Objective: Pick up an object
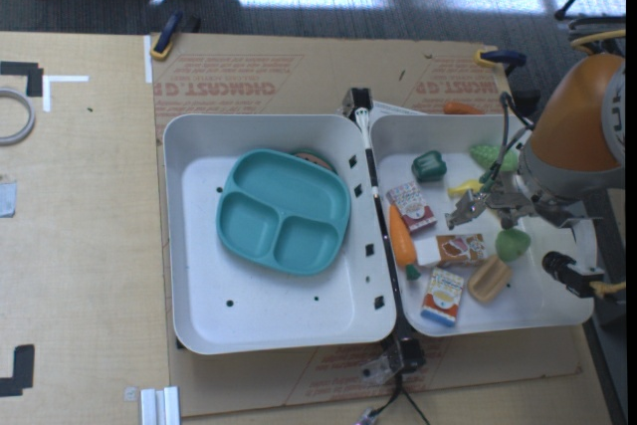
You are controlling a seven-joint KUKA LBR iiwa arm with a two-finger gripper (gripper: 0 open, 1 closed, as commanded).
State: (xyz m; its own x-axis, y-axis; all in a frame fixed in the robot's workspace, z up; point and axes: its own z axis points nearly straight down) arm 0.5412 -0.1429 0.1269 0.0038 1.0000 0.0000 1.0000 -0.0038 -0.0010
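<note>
White plastic makes up both bins on my table [90, 244]: the left bin [189, 254] carries a teal divided plate [285, 211] with something brownish peeking out from under its far edge, and the right bin [557, 309] carries the jumble I can choose from. My tool [468, 208] hangs over the middle of that right bin, with my grey arm and its orange band [582, 114] coming in from the right; I cannot tell how it is set, and I see nothing caught in it. Just left of it lie a small red and white packet [410, 208] and, along the bin's left wall, an orange carrot [400, 234]. Nearer lie another printed packet [461, 248], a tan bread-like piece [488, 279] and an orange and blue carton [443, 297] close to the near rim. A round green thing [513, 244] sits just right of the tool. Farther away are a dark green pepper [429, 165], a pale green leafy piece [485, 154] and a yellow piece [465, 185] just beyond the tool's tip.
</note>
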